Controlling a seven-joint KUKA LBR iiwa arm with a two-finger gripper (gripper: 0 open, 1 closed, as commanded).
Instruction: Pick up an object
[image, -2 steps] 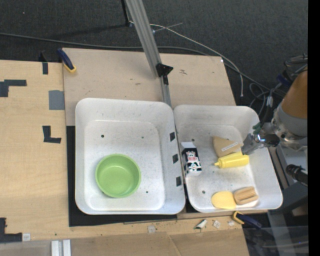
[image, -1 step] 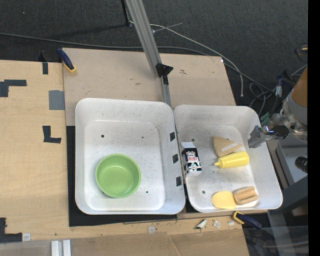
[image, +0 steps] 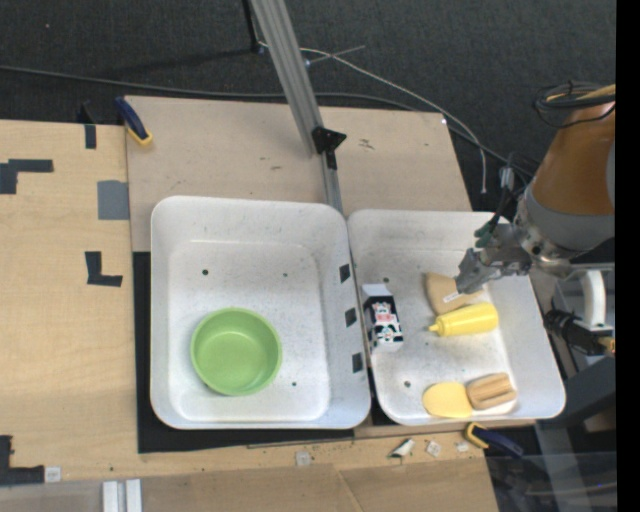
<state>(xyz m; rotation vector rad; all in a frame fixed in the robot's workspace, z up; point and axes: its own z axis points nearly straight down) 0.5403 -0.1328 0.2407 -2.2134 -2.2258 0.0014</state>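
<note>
Jaws of mine hover over the tan piece beside the mustard bottle, their spread unclear

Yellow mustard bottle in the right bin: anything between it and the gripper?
Nothing visible. The gripper hangs just above the yellow mustard bottle, beside the tan piece. The small carton lies off to the side.

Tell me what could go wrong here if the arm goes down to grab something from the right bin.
The gripper hovers over a tan piece that touches the yellow mustard bottle, so closing might catch both or nudge the bottle away. The tan piece looks flat, so the fingers may slide off it. The yellow piece and brown block sit against the right bin rim, leaving little room for fingers.
</note>
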